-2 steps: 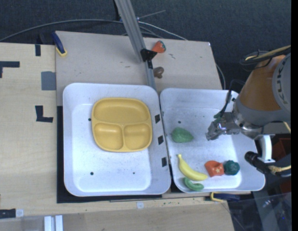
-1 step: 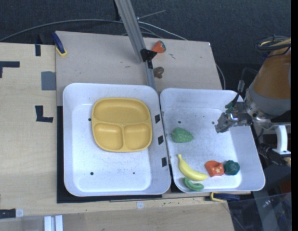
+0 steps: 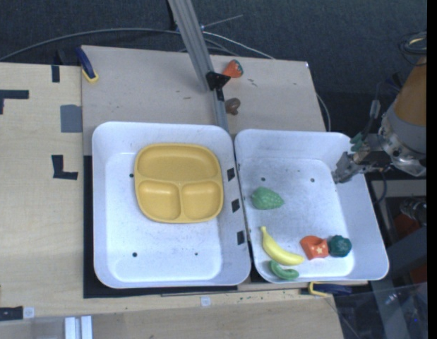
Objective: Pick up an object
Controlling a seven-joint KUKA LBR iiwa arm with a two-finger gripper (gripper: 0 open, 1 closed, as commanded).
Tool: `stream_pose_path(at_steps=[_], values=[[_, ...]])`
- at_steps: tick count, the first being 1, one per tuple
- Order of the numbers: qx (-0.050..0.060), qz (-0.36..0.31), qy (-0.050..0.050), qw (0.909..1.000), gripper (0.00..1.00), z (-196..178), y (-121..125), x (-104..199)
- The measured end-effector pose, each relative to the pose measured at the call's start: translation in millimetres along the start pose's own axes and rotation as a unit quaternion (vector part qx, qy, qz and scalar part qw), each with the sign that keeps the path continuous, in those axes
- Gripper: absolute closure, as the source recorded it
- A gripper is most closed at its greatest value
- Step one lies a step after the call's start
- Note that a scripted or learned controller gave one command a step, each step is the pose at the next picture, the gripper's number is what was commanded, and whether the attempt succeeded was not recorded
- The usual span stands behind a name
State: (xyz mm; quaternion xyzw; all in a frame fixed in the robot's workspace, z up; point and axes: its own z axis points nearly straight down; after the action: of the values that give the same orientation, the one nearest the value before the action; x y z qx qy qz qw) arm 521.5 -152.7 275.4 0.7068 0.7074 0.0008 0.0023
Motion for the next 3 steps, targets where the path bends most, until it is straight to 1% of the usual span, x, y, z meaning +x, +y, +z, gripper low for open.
stream_pose_path(at_steps=[1, 2, 3], values=[[0.003, -0.003, 0.002, 1.0000, 1.00, 12.5, 11.5, 58.1], [0.003, -0.003, 0.001, 1.0000, 1.00, 14.5, 10.2, 102.9], [0.004, -0.003, 0.002, 1.0000, 1.00, 32.7, 12.6, 155.9]])
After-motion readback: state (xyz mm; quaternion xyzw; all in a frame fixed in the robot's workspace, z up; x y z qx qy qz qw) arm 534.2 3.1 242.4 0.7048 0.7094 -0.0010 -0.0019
